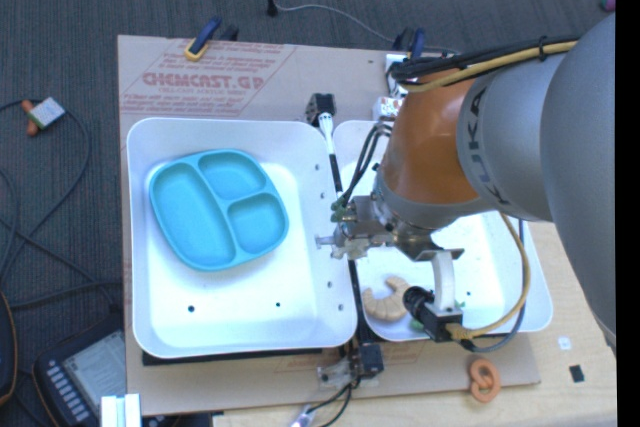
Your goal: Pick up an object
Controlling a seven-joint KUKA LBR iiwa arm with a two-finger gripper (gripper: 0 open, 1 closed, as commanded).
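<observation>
— What is there to pick up here?

— A tan, crescent-shaped piece (384, 301), rather like a toy croissant, lying in the right bin (512, 307) against its front edge, near the front-left corner. It looks like the likeliest target.

— And the gripper (392, 240)?

— It hangs over the left side of that bin, just behind the crescent. The orange-banded arm (450, 150) covers it from above, so I cannot tell whether the claw is open or closed. Nothing shows in its hold.

— Why judge it as aiming there?

— The wrist stands nearly over the piece, apart from it towards the back, which suits a drop straight down.

— What about the left bin (240, 327)?

— A blue divided plate (218, 208) lies flat towards its back-left corner. It is broad and low, and probably harder to pinch.
</observation>
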